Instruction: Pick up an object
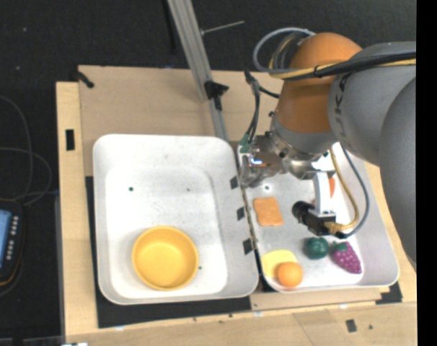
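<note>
Camera view looks down on one gripper (pixel 256 166) hanging over the upper left corner of the right bin (pixel 377 262), and whether its fingers are spread or pressed together cannot be told, since the metal wrist and cables hide them; nothing is seen between them. At about 6 o'clock from the gripper, close by, lies one flat tan cracker-like square (pixel 267 211) with rounded corners. Further toward 5 o'clock sit one smooth orange ball (pixel 289 273) touching one pale yellow rounded piece (pixel 274 259), one dark green round fruit (pixel 316 248), and one knobbly purple grape bunch (pixel 346 257) just beside it. At 7 o'clock, well apart, one glossy yellow round bowl (pixel 165 257) rests upright in the left bin (pixel 117 157). Both bins are shallow, white, and round-cornered.
</note>
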Tool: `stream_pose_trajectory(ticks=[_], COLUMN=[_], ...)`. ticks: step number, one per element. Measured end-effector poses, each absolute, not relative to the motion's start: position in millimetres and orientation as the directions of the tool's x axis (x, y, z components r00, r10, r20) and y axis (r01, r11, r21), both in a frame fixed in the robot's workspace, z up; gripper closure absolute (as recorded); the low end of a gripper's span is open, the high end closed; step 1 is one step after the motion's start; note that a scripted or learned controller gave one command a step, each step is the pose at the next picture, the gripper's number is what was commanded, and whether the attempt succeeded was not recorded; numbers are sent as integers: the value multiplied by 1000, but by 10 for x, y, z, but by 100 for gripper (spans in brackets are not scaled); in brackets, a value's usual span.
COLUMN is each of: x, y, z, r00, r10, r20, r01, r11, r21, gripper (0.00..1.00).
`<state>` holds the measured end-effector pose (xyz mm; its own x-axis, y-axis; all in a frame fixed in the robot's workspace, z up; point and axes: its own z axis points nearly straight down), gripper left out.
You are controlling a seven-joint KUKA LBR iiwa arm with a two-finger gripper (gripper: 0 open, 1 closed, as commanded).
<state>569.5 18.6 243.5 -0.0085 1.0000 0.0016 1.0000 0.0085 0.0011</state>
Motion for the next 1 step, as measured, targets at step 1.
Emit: stream_pose_trajectory(ticks=[1], x=[5701], y=[708], z=[2322], r00=[-7], r10=[1000], r20=[1], r01=[1000], r11=[7], r21=[-2], gripper=[100])
